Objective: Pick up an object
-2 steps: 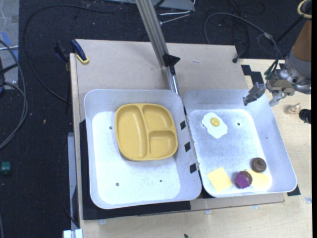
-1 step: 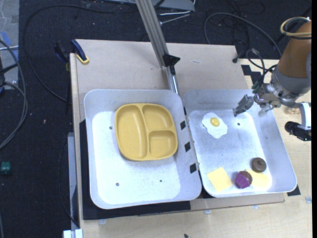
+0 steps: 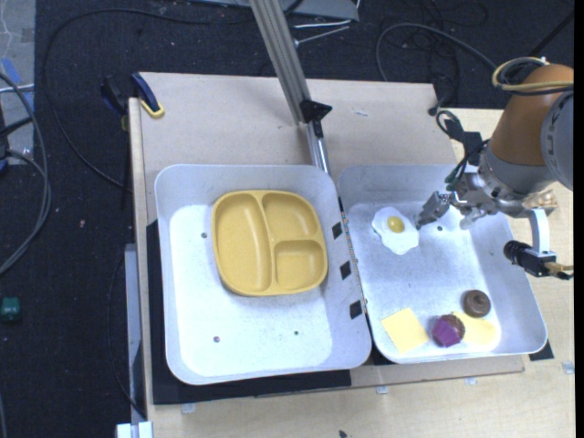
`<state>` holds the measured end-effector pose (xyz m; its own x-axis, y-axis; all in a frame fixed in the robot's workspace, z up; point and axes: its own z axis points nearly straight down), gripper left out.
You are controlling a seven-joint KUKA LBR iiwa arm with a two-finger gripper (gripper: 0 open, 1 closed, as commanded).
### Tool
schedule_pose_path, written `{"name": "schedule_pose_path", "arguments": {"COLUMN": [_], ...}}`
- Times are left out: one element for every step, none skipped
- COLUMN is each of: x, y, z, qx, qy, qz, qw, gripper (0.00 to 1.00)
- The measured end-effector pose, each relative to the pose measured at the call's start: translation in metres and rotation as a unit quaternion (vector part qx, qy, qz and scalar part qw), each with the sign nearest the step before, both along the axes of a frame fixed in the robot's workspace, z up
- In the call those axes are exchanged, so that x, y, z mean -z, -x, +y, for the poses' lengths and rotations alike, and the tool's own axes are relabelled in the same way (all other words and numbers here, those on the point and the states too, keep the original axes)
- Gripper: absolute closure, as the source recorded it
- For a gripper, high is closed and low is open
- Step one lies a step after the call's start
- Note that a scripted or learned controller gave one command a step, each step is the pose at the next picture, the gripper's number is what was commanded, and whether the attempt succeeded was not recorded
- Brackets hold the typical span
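Grey arm with orange band enters from the right; gripper points leftward and downward, its fingers slightly parted.

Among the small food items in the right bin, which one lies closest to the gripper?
The fried egg, white with a yellow yolk, lies just left of the gripper. The cheese slice, purple piece and brown donut sit along the bin's near edge.

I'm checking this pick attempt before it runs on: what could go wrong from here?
The gripper hangs just right of the fried egg, not over it, so closing may catch nothing. The egg lies flat, so the fingers may slide over it. The brown piece and purple piece sit close together; reaching for one could nudge the other.
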<state>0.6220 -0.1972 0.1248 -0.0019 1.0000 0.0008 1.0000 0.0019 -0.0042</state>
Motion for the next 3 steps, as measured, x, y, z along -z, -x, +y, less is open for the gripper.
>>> {"name": "schedule_pose_path", "arguments": {"x": [-0.014,-0.057,-0.111], "y": [-0.002,-0.006,-0.006], "z": [-0.001,0.000,-0.010], "qx": [0.000,0.000,0.001], "qy": [0.0013,0.0015,0.0022], "qz": [-0.004,-0.006,-0.006], "qw": [1.0000,1.0000,1.0000], "gripper": [1.00,1.00,1.00]}}
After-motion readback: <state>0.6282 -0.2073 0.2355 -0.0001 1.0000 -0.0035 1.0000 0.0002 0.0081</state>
